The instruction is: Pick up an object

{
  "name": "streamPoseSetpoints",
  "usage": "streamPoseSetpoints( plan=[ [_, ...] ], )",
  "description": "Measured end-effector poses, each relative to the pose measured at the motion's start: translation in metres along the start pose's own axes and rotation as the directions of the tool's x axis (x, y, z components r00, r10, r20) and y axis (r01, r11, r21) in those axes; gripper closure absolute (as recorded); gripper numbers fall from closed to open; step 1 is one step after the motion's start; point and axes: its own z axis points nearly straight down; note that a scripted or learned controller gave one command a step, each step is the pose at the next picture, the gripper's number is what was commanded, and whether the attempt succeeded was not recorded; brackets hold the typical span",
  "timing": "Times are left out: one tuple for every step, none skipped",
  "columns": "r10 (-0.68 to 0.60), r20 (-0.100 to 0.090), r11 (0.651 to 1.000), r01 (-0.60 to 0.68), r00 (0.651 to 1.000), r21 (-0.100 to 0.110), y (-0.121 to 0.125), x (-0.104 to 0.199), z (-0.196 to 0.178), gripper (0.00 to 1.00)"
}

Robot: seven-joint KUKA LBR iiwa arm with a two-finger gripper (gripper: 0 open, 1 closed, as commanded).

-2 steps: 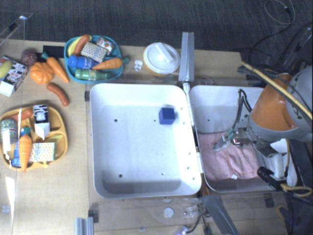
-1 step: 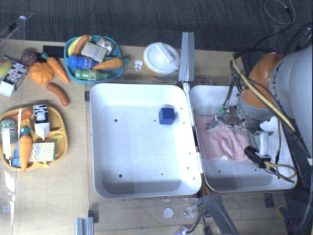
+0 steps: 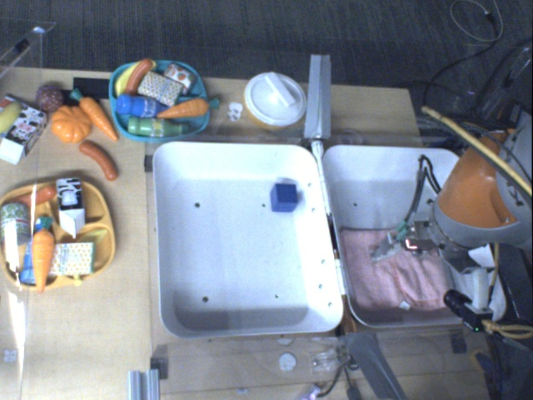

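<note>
Object: small blue cube, lay in left bin.
Gripper: over pink cloth; state could not be told.

A blue block lies in the left bin; the arm hangs over a pink cloth in the right bin

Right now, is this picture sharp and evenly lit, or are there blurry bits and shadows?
In the camera view, light falls fairly evenly; the left bin has a soft grey shadow along its lower wall, and the blue block casts only a faint one. The picture is soft all over. The gripper above the pink cloth is smeared and hard to make out.
</note>
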Motion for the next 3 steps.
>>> streamPoseSetpoints(
  plan=[
    [-0.024, -0.001, 1.0, 0.024, 1.0, -0.003, 0.049, 0.026, 0.001, 0.0],
    [-0.13, 0.0, 0.991, 0.13, 0.991, -0.005, -0.018, 0.022, -0.001, 0.0],
    [-0.066, 0.0, 0.998, 0.066, 0.998, -0.003, 0.039, 0.029, 0.001, 0.0]
  ],
)
